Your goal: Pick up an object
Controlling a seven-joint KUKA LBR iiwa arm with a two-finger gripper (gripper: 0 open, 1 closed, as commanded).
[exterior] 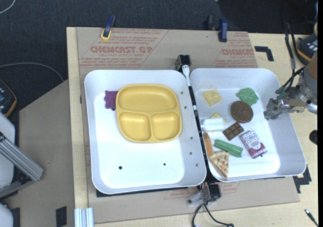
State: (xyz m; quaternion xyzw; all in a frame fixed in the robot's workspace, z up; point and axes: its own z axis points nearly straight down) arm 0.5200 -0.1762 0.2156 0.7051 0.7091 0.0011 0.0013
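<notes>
The right bin (287, 143) holds several small items: a yellow wedge (212, 97), a green leafy piece (247, 95), a round brown cookie (242, 111), a chocolate bar (233, 131), a green pickle (228, 147), a pizza slice (219, 163) and a red-and-white packet (254, 144). My gripper (275, 107) hangs over the bin's right side, to the right of the cookie and apart from it. Nothing shows in its grasp.
The left bin (141, 165) carries a yellow divided plate (149, 112) with a purple item (110, 99) at its left edge. A white block (214, 122) and an orange stick (207, 143) lie near the divider between the bins. Blue clamps (222, 28) sit on the board's far edge.
</notes>
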